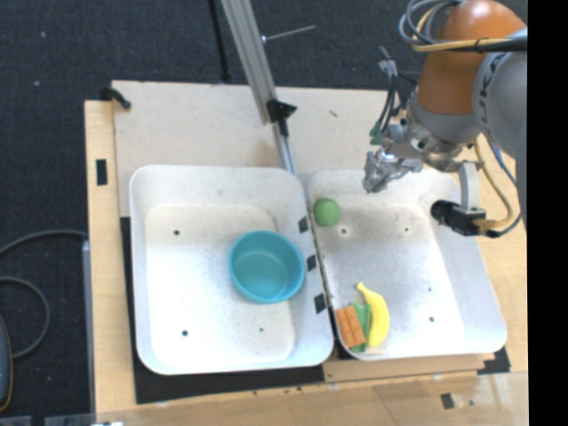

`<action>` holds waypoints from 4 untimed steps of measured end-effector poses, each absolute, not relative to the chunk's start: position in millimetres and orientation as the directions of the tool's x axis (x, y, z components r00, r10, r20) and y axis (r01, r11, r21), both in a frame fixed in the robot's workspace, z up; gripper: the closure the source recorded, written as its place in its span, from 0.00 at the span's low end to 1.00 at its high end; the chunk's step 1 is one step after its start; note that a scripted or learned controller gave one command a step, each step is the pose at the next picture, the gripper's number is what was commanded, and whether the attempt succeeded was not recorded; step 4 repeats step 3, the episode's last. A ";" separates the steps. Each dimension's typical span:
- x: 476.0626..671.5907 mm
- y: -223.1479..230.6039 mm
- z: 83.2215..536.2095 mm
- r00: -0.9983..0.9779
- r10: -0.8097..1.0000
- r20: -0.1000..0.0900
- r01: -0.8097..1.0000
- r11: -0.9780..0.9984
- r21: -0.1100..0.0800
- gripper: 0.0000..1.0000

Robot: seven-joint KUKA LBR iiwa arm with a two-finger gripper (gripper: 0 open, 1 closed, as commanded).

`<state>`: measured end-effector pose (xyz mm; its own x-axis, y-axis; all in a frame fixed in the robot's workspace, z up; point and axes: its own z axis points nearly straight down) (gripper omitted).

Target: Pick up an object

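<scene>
Pincer (376,177) above right bin's (461,264) far edge, grip state unclear; green ball (327,211) nearby.

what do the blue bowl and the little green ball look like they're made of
The round blue bowl looks like moulded plastic: one even colour, smooth matte surface, a thin rim. The small green ball is uniformly coloured with a soft highlight, probably plastic or rubber; it is too small to tell which.
</scene>
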<state>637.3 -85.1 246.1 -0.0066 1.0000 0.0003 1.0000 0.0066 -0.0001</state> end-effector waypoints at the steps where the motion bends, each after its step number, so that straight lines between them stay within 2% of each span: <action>1: 648.2 -34.6 255.4 -0.003 1.000 0.000 1.000 0.003 0.001 1.00; 3: 664.0 84.7 253.8 -0.008 1.000 0.001 1.000 0.008 0.002 1.00; 4: 664.0 84.7 253.8 -0.008 1.000 0.001 1.000 0.008 0.002 1.00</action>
